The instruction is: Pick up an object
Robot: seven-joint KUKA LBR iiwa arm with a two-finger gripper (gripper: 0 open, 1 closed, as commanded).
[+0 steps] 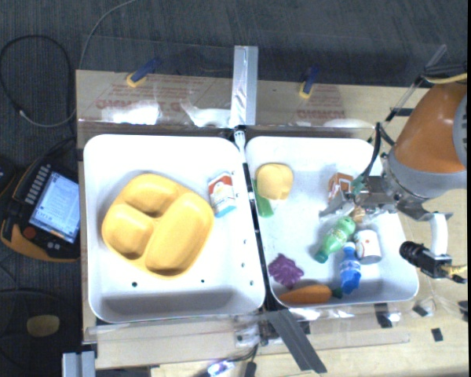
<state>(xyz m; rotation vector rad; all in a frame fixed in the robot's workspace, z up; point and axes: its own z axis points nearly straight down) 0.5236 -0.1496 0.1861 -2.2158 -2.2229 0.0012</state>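
Green bottle [334, 237] lies tilted in the right bin [298, 159], at about seven o'clock from the gripper [359, 203], whose jaws I cannot tell wide or narrow, so descend squarely across its body, clear of neighbours.

Left bin [102, 289]: large lumpy object [157, 222] at centre, small carton [222, 193] against the right wall. Right bin [314, 149]: rounded object [273, 181] upper left; bottle [334, 238] at centre; second bottle [350, 269] lower right; carrot [304, 294] and grape cluster [285, 270] at lower edge.
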